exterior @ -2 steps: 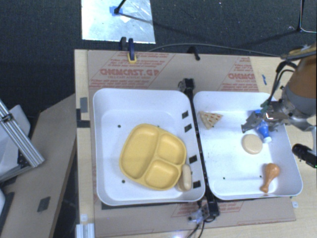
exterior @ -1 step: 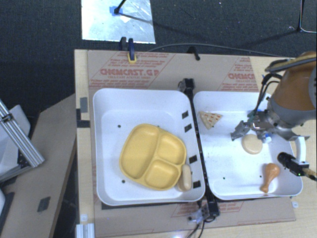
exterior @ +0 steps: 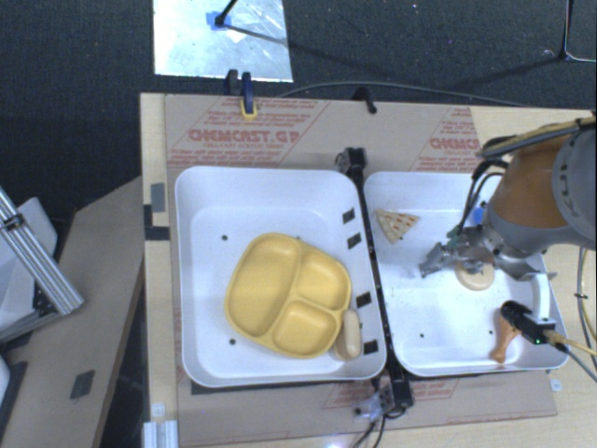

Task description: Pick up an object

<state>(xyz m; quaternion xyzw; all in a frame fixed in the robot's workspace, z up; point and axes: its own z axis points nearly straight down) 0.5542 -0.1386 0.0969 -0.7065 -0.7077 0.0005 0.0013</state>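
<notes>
Seems to be the reaching step, with no grab made yet. Down low in the right bin (exterior: 429,336), near its middle: the tool (exterior: 429,265), on the grey and orange arm (exterior: 532,194) from the right edge. Cannot tell the tool's opening; no sign of anything held in it. Just beside the tool, toward the bin's right edge: a round tan disc (exterior: 477,277), the closest thing to pick. In the same bin: a tan triangle (exterior: 396,224) near the far left corner and a small brown stick (exterior: 503,345) near the near right corner. Next, probably: line up over the disc, go down to the bin's floor, close on it, lift. Tricky, with so flat a disc. In the left bin (exterior: 201,215): a yellow plate (exterior: 280,292) split into parts, and a pale roll (exterior: 349,334) touching its near right edge. Under both bins: a brown cardboard sheet (exterior: 280,133) on the counter (exterior: 152,138). Beyond the counter's far edge: dark carpet (exterior: 420,26) with a shiny square (exterior: 219,26) on it.
</notes>
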